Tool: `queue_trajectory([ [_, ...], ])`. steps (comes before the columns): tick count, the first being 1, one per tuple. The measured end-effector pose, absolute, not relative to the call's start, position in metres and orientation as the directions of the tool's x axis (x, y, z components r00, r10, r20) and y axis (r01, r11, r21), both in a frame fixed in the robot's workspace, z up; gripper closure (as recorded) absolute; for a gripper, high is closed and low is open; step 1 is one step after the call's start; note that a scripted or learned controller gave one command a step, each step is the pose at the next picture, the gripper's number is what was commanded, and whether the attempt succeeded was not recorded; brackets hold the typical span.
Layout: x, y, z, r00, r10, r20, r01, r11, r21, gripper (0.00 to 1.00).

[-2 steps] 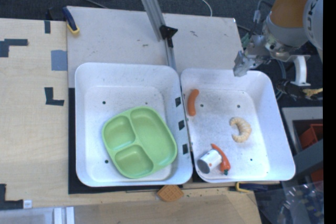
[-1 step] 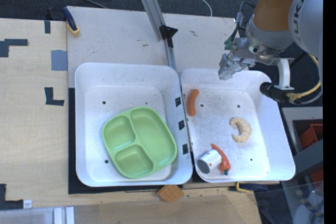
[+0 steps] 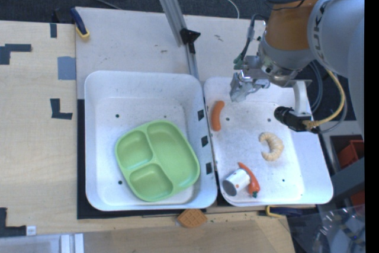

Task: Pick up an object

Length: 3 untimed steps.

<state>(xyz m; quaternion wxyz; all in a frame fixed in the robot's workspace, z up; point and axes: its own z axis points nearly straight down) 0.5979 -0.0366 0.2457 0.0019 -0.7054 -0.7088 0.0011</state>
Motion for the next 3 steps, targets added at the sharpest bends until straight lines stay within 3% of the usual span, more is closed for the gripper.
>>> queue_trajectory([
  [1,0.571,0.009,0.243,-0.005,1.000,0.001,1.000,0.005,-0.005,1.00],
  [3,0.550,0.099,0.224,-0.006,1.000,0.000,1.000,0.006,-0.004,1.00],
])
